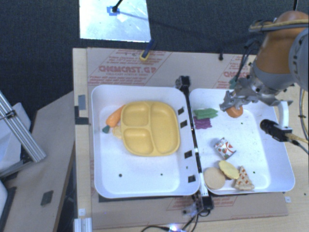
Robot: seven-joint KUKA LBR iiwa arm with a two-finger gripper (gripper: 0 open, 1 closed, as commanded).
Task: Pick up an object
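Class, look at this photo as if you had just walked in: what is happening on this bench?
A grey and orange robot arm reaches in from the right, and its gripper sits low over the right bin, right by a small orange item. Whether it grips it is unclear. Other toy foods lie in that bin. The left bin holds a yellow divided tray and a carrot.

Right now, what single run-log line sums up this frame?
arm: over right bin | gripper: at orange ball | grasp: unconfirmed | left bin: yellow tray, carrot
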